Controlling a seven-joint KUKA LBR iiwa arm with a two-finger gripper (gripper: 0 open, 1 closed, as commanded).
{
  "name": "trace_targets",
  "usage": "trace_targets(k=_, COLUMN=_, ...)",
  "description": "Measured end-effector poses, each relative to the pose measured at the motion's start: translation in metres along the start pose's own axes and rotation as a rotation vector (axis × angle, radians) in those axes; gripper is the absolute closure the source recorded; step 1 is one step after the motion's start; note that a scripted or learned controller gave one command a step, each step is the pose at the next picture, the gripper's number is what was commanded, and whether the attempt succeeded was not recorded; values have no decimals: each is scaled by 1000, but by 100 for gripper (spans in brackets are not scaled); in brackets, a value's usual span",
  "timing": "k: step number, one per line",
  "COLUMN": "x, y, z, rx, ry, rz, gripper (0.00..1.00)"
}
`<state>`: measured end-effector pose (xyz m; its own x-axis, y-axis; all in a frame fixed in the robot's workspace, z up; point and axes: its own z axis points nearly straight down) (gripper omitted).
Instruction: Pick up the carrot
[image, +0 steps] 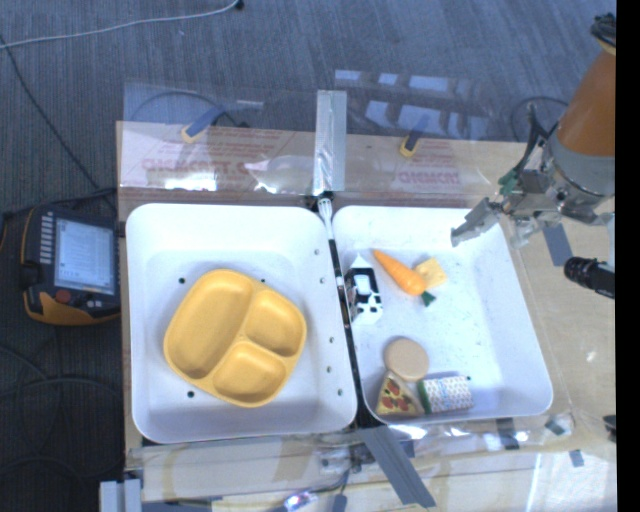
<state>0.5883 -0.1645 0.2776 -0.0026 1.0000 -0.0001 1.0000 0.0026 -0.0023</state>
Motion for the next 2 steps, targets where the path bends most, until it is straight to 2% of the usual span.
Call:
trace_targets(k=1, x=11, y=-25, z=74, rx=1, ry=-1, rz=25, gripper=0)
trace_targets(k=2, x=21, y=13, z=188, rx=-12, ry=-4, rz=14, gripper=0)
